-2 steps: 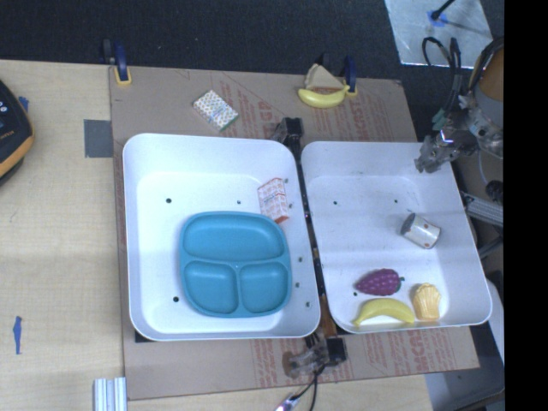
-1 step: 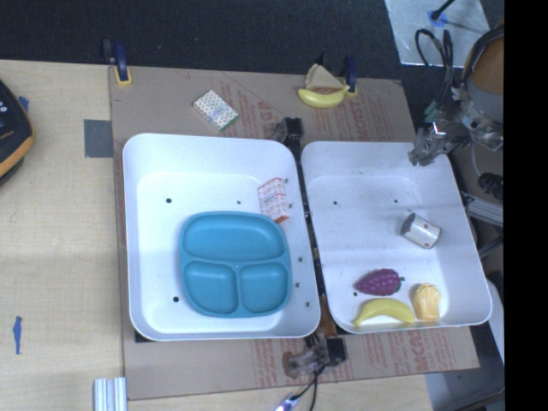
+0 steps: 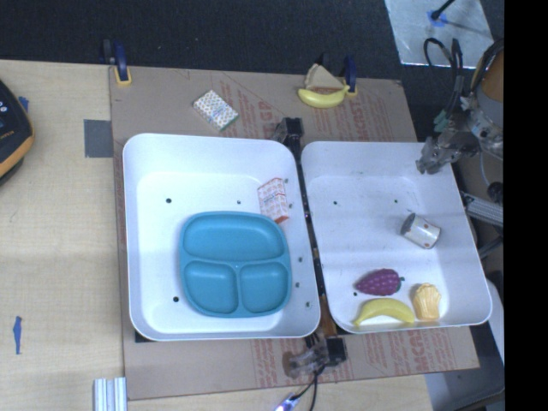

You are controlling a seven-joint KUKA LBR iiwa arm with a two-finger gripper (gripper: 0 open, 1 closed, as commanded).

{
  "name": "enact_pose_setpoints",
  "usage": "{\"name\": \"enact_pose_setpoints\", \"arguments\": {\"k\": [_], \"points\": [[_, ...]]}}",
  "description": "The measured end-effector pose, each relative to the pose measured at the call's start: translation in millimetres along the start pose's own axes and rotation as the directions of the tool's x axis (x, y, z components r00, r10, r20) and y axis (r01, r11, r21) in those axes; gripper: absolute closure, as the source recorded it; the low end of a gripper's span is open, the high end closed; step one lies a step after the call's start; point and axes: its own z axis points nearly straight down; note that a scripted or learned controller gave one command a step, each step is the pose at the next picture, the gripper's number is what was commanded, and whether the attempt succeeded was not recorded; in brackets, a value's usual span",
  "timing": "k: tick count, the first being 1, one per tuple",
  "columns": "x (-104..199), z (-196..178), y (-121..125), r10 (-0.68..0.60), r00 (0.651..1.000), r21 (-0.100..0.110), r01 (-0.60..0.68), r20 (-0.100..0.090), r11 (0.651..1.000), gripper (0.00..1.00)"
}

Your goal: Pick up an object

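Over the right bin's point(image 3: 479, 255) far right corner, the hand point(image 3: 434, 157) is hovering, its grip impossible to tell, well apart from the can point(image 3: 420, 229).

The hand point(image 3: 435, 157) sits at the right bin's point(image 3: 342, 157) far right corner, too small and blurred to tell how its fingers stand. The arm point(image 3: 486, 101) behind it is cut off at the right. A black and yellow device point(image 3: 12, 135) on the bench point(image 3: 51, 255) runs off the left edge. The print on the small carton point(image 3: 274, 199) in the left bin point(image 3: 145, 169) is too small to read.
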Motion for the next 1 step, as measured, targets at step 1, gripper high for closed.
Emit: {"name": "enact_pose_setpoints", "arguments": {"k": [1], "points": [[0.0,6.9,14.4,-0.002,1.000,-0.004,0.002,0.002,1.000,1.00]]}}
